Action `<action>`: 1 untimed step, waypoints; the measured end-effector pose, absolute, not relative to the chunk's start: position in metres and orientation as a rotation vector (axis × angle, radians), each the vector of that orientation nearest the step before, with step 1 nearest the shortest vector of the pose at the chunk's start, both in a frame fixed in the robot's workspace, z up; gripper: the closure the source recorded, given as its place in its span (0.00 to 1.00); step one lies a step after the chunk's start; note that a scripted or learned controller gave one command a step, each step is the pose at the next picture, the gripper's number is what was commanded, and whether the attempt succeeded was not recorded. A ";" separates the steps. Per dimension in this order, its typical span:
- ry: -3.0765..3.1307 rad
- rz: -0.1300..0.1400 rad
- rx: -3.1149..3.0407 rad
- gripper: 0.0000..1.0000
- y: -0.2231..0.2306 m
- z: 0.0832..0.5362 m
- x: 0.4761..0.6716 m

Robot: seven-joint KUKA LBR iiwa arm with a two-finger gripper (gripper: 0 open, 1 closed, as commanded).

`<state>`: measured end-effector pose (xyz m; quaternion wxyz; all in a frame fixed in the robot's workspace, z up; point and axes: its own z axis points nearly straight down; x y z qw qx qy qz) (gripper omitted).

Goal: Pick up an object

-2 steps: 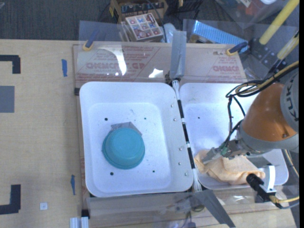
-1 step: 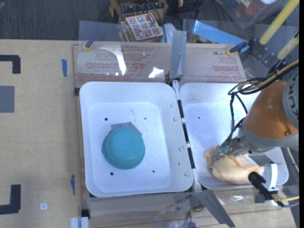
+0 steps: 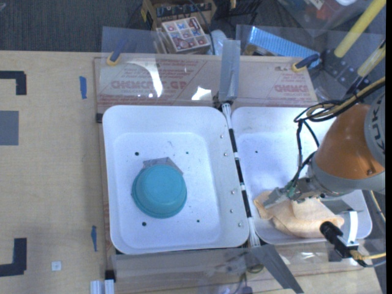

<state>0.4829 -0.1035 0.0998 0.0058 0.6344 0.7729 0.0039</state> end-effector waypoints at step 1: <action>2.280 0.010 2.152 0.00 -0.098 0.089 0.482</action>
